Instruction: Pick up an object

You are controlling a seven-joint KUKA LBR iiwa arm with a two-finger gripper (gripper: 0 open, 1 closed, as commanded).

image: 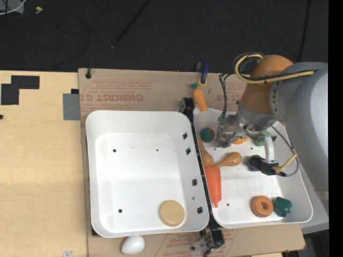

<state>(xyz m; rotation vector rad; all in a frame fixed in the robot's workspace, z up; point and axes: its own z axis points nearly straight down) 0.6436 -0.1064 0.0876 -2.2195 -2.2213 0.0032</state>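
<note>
Gripper (228, 137) low in right bin (300, 210), grip state unclear; glossy tapered carrot (214, 184), ringed doughnut (262, 205) nearby.

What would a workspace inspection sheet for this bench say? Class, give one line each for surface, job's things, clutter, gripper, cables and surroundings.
Surface: left bin and right bin, side by side on cardboard.
Job's things: right bin holds carrot, doughnut, green piece, tan pear shape; left bin holds tan disc.
Clutter: white egg outside the bins.
Gripper: gripper low over the right bin's far end.
Cables: yellow cable looped at the wrist.
Surroundings: wooden bench, dark floor behind.
</note>
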